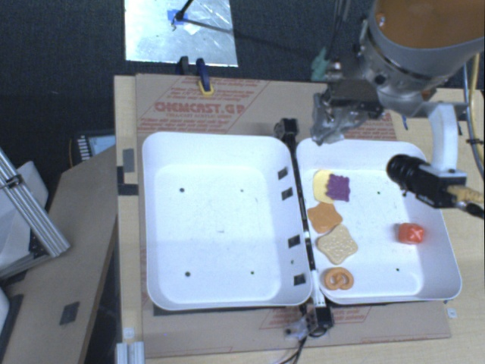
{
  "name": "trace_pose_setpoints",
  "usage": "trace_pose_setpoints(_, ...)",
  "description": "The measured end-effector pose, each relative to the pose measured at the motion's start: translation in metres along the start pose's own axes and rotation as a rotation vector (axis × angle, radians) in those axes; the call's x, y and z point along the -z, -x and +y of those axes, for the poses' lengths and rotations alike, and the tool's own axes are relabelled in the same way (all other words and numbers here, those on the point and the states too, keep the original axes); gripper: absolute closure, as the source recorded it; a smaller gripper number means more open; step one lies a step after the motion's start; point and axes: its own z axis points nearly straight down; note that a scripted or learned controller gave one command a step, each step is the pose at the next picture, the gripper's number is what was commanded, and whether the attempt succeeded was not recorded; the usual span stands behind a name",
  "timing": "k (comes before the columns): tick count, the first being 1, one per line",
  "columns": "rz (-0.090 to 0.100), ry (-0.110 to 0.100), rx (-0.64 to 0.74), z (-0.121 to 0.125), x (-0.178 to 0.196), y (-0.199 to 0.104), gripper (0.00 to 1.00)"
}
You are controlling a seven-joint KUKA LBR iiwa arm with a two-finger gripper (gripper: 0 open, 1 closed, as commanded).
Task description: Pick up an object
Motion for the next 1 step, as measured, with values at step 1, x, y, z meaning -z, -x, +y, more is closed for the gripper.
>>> trace_pose_setpoints(1, -0.003, -0.011, 0.002, -0.0007, -0.0769, -0.0712, 1.00)
